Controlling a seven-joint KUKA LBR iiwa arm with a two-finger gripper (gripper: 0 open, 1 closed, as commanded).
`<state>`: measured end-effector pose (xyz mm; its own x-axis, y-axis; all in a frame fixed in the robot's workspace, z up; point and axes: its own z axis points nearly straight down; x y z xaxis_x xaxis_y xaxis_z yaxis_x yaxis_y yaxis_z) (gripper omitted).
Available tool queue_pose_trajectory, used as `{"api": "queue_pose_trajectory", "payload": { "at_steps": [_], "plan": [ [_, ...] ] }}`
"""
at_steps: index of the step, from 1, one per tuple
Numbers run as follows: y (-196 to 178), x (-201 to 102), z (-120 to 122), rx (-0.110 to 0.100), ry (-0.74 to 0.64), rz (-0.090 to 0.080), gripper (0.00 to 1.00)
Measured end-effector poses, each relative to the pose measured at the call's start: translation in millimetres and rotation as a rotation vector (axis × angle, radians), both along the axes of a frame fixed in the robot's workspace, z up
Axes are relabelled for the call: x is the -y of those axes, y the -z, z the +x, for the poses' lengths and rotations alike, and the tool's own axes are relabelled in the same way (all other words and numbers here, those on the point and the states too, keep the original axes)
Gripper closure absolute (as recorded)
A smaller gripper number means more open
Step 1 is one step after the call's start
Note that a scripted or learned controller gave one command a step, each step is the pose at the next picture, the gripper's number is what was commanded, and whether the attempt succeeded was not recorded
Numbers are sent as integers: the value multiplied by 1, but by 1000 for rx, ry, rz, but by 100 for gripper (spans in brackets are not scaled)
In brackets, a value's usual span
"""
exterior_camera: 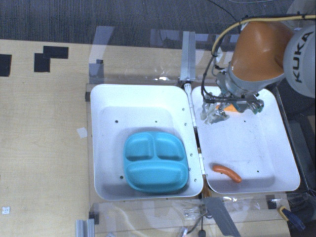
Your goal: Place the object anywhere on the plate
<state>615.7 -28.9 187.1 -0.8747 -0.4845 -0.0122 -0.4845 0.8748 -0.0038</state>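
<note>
One orange sausage (226,173), apparently light, smooth and curved, lies right of the blue plate (156,162); grasp mid-length. Gripper (216,113) hovers beyond it; state cannot be determined.

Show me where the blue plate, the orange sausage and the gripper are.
blue plate (156,174): camera view, on its large front compartment, left bin.
orange sausage (226,172): camera view, middle of its body, right bin.
gripper (213,113): camera view, at its metal fingertips, above the right bin.
</note>
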Motion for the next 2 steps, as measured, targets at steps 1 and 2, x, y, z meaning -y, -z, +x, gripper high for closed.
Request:
{"api": "queue_pose_trajectory", "payload": {
  "at_steps": [1,2],
  "plan": [
    [-26,-12,-37,-2,-153,-2,100],
    [-31,-9,8,3,-459,-4,100]
  ]
}}
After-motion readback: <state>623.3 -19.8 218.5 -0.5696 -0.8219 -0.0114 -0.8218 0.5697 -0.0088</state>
